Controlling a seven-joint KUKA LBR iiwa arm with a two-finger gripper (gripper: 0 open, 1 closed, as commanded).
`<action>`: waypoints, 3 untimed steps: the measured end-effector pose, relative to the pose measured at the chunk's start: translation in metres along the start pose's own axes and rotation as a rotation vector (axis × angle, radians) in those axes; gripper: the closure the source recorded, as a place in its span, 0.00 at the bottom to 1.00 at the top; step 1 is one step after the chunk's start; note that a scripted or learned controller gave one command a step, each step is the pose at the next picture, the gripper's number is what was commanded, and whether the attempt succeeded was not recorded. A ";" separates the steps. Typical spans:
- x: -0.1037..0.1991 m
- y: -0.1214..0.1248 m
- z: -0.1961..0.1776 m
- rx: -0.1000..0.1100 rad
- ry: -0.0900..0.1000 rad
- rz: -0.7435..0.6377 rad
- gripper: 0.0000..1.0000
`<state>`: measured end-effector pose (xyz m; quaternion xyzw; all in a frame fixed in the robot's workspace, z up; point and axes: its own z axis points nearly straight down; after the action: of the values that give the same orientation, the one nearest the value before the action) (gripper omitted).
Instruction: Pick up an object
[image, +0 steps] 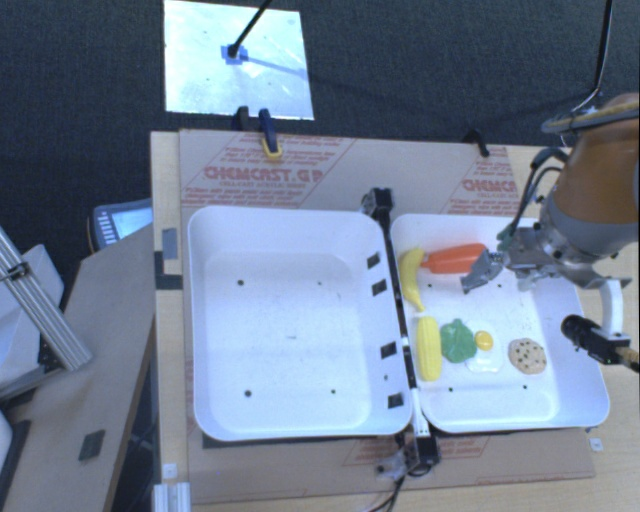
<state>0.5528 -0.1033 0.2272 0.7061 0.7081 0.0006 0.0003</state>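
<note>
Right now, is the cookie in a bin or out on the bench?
In. The cookie lies flat on the right bin floor, near the fried egg.

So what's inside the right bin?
The right bin holds a banana, carrot, corn cob, broccoli, fried egg and cookie. The gripper covers the carrot's end.
</note>
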 end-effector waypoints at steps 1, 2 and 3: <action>0.023 0.019 0.045 0.002 0.000 -0.004 0.00; 0.006 -0.069 0.052 0.007 0.001 0.005 0.00; 0.007 -0.063 0.041 -0.004 -0.001 0.002 1.00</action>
<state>0.4895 -0.0964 0.1862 0.7067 0.7075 0.0014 0.0020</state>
